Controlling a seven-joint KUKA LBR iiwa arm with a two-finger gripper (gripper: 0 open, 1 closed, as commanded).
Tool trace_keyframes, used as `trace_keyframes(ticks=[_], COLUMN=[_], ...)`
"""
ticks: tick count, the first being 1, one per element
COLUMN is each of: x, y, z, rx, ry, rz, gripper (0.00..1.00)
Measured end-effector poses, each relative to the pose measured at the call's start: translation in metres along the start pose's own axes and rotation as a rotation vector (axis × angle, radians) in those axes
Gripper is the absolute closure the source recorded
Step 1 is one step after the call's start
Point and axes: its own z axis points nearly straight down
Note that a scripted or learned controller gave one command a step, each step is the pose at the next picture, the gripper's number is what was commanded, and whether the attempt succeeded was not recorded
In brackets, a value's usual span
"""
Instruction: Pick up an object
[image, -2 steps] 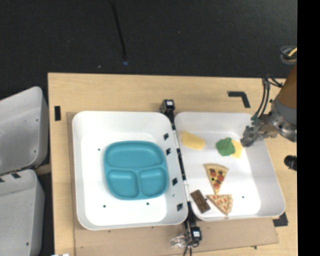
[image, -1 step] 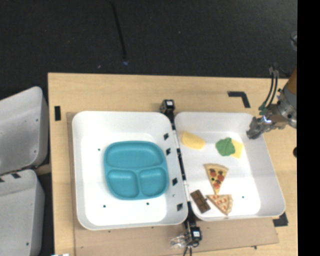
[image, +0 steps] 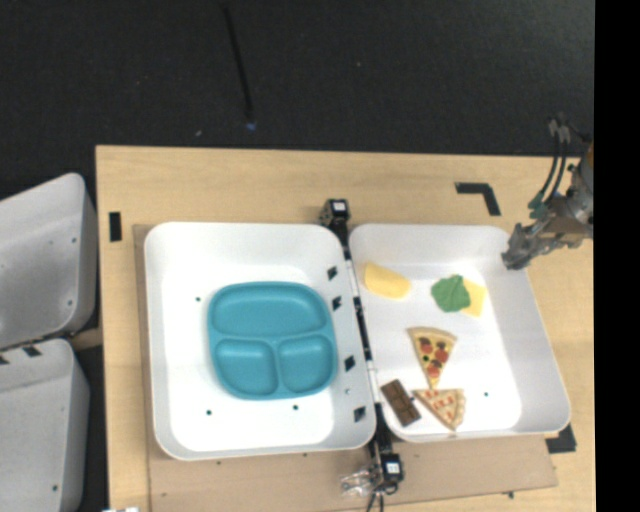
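Pizza slices (image: 433, 354) lie in the right bin (image: 520, 330); whether the hand (image: 522, 248) is open, I cannot tell.

A blue tray (image: 270, 337) lies in the middle of the left bin (image: 170, 420), on the wooden bench (image: 250, 180).

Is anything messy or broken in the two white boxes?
Nothing looks broken or spilled. The blue plate lies flat in the left bin. The toy food sits loose in the right bin; the chocolate bar touches one pizza slice.
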Motion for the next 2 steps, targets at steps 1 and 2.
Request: trace_keyframes(ticks=[1,2], x=[0.044,0.091], y=[0.014,0.013], z=[0.004,0.0], rx=[0.003,0.005], ry=[0.001,0.002], rz=[0.001,0.001], gripper=[1.0,1.0])
